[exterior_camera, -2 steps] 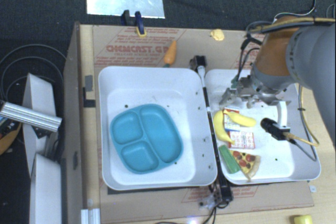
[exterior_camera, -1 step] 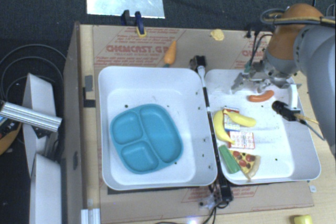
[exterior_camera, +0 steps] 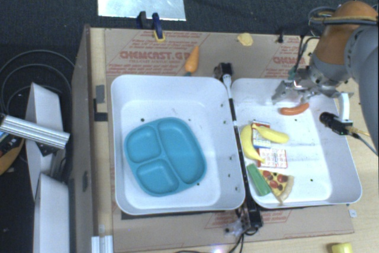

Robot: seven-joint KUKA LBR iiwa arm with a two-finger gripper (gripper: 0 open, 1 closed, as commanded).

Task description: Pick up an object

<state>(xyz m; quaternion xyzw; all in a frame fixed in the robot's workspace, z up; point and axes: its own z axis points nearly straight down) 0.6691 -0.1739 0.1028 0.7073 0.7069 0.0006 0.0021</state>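
My gripper [exterior_camera: 291, 90] hangs over the far part of the right bin [exterior_camera: 331, 186], with the arm coming in from the right. Just in front of it an orange-red sausage [exterior_camera: 294, 108] lies on the bin floor, apart from the gripper. Nearer the bin's left wall lie two yellow bananas [exterior_camera: 260, 138], a small red-and-white box [exterior_camera: 269, 154], a green stick [exterior_camera: 258, 179] and a pizza slice [exterior_camera: 279, 182]. I see nothing held in the gripper.
The left bin [exterior_camera: 136, 98] holds a blue divided plate [exterior_camera: 164, 155]. An orange carrot [exterior_camera: 192, 60] and a pale yellow piece [exterior_camera: 244, 39] lie on the cardboard behind the bins. A black divider with clips [exterior_camera: 232, 121] runs between the bins.
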